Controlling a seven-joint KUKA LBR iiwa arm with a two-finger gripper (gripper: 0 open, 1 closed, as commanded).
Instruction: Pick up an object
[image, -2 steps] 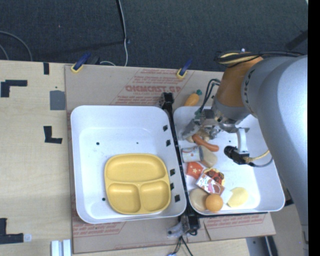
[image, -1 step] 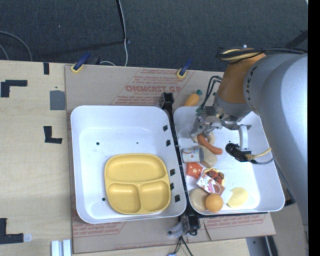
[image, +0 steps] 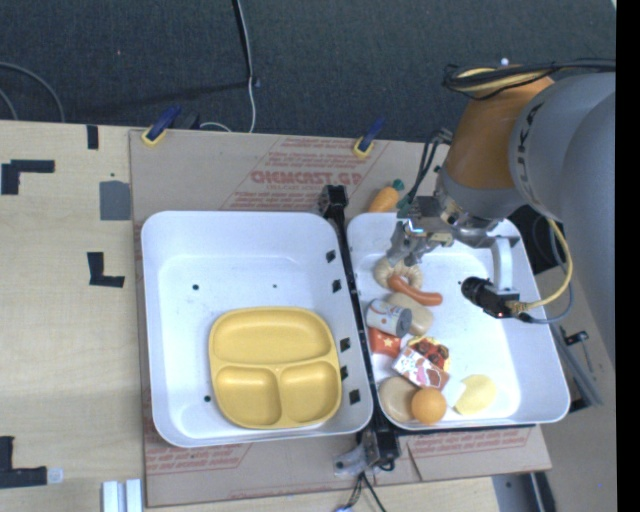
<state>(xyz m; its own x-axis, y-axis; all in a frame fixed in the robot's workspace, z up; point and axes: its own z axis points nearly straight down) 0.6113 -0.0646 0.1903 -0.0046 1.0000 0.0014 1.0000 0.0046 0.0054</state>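
Arm (image: 520, 130) bent over right bin (image: 520, 340) (wrist down).

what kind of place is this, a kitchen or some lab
Most likely a robot lab bench: a grey arm reaches over two white bins, toy food fills one, and a yellow tray lies in the other.

A pale wood tabletop (image: 60, 330) carries black tape marks (image: 100, 270) and a brown cardboard sheet (image: 290, 180) held by two blue-and-yellow clamps (image: 160, 126). Beyond the far edge lies dark grey carpet (image: 330, 60), crossed by thin cables (image: 245, 60). Lighting is even.
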